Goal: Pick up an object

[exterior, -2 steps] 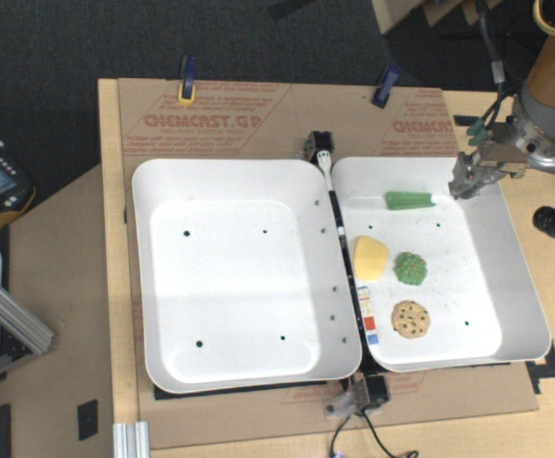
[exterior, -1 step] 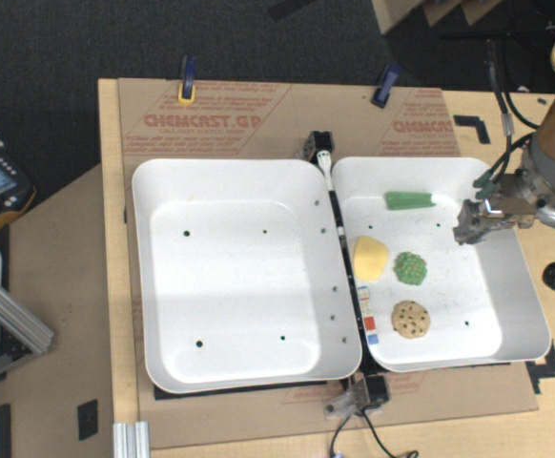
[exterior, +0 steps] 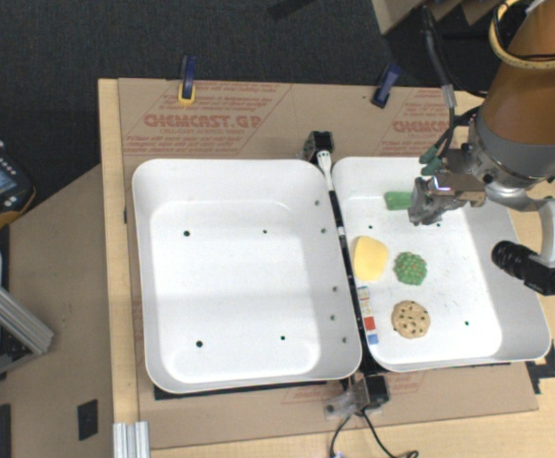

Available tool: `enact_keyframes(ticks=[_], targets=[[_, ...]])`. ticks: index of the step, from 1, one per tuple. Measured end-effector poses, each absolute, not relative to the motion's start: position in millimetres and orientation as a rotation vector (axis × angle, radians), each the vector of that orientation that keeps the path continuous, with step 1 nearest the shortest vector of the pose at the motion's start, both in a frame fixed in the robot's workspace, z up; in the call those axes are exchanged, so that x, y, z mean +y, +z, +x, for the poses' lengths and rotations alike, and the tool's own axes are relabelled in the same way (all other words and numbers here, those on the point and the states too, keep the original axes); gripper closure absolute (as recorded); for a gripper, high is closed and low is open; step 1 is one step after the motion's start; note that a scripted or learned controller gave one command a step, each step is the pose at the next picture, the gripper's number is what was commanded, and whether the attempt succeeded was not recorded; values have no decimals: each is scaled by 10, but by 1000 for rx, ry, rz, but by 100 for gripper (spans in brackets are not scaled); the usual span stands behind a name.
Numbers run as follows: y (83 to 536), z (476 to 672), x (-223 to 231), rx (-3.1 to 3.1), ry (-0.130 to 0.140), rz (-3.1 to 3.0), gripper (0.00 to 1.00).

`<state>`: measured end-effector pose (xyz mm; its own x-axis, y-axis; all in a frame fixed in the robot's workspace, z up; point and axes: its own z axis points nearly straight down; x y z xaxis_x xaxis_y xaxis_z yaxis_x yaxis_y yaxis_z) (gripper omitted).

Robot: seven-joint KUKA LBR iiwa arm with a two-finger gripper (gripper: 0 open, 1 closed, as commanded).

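The right bin (exterior: 506, 342) holds a flat green piece (exterior: 397, 199) near its back, a yellow lump (exterior: 370, 258), a green bumpy ball (exterior: 410, 268) and a brown cookie (exterior: 410, 319). My gripper (exterior: 428, 208) hangs over the back of that bin, just right of the flat green piece and above the bumpy ball. Nothing shows between its fingers, and they look close together.
The left bin (exterior: 154, 256) lies beside the right one, with a dark divider strip (exterior: 339, 237) between them. Both rest on a cardboard sheet (exterior: 249, 113) held by blue clamps (exterior: 188, 82). A small red and blue label (exterior: 369, 327) sits by the divider.
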<state>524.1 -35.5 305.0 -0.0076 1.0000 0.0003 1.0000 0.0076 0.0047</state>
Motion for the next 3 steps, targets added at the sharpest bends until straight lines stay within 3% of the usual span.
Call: enact_keyframes(ticks=[1,2,3], targets=[[3595,5057,236,2228,10,2210,100],[4019,5090,985,2230,11,2209,100],[3365,4799,410,2220,-11,2231,100]])
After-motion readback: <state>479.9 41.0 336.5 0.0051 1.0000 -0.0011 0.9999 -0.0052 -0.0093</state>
